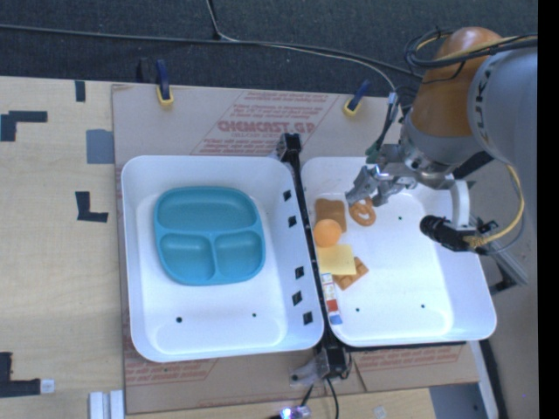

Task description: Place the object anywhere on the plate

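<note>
The blue plate in the left bin bears nothing, while the end effector hangs over the right bin pinching a small pretzel-shaped ring, so the carry across and the release remain.

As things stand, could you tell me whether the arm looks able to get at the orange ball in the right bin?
Probably yes. The gripper hangs just up and right of the orange ball, over a pretzel-like ring. The ball's top is uncovered, though a brown piece and a yellow slice crowd its sides.
</note>
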